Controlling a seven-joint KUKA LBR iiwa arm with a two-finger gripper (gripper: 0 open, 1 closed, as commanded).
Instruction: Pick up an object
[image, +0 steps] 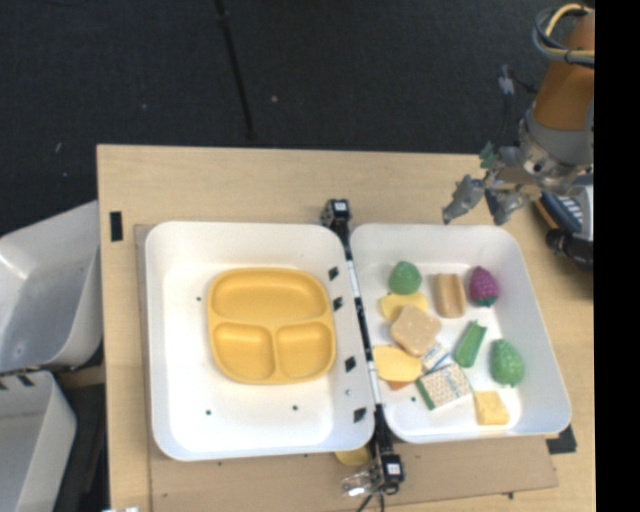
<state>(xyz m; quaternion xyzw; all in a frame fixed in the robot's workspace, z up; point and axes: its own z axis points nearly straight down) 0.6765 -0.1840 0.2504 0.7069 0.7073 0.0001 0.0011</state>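
Left bin (170, 420) holds a yellow divided tray (270, 324), centred. Right bin (535, 300) carries the toy food: green round piece (404, 277), tan bread slice (415, 328), hot dog (448, 295), purple grapes (483, 285), green bumpy fruit (507, 363), cheese cube (490, 408). Gripper (485, 200) hangs over the surface just beyond the right bin's far edge, fingers apparently spread w/ nothing between; view is blurry.

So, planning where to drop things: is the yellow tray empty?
Empty. The yellow tray in the left bin shows three bare compartments.
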